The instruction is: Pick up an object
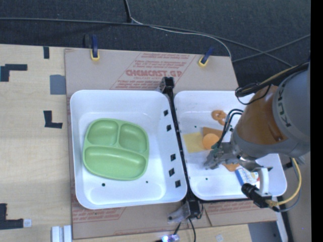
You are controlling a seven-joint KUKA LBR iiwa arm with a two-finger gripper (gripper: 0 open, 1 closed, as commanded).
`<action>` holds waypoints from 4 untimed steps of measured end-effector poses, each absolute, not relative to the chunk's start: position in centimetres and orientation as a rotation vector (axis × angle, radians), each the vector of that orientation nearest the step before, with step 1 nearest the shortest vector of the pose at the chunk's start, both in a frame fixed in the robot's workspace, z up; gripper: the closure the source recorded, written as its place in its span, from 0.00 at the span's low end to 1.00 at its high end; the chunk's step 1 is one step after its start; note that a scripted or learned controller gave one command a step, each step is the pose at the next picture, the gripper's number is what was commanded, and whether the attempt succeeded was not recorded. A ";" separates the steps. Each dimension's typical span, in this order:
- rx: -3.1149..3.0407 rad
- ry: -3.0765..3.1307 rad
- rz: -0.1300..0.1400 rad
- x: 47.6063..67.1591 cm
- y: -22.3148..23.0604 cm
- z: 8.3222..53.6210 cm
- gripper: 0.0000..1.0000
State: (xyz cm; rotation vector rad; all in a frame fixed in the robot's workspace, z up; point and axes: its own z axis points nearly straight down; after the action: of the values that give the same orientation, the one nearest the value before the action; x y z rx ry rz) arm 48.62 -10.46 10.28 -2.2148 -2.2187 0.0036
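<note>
My gripper hangs low over the middle of the right bin, reaching in from the right under the grey and orange arm. Just above it lie a pale yellow flat piece, an orange ball-like object and a small orange ring-shaped item. A white, blue and red tube-like object lies to the gripper's lower right, beside a small orange piece. I see nothing between the fingers; their spacing is unclear.
The left bin holds a green divided plate. A black divider with clips separates the bins. Cardboard lies under both, held by yellow clamps at the back. Cables cross the dark floor behind.
</note>
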 end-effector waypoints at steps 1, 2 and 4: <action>-2.222 -2.224 -0.003 49.1 -11.1 16.2 1.00; -2.220 -2.224 -0.001 49.1 -11.0 20.2 1.00; -2.212 -2.227 0.002 49.6 -0.3 19.6 1.00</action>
State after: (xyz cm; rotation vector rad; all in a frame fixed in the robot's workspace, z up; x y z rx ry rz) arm 49.57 -0.26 19.65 -2.2115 -2.2267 0.0016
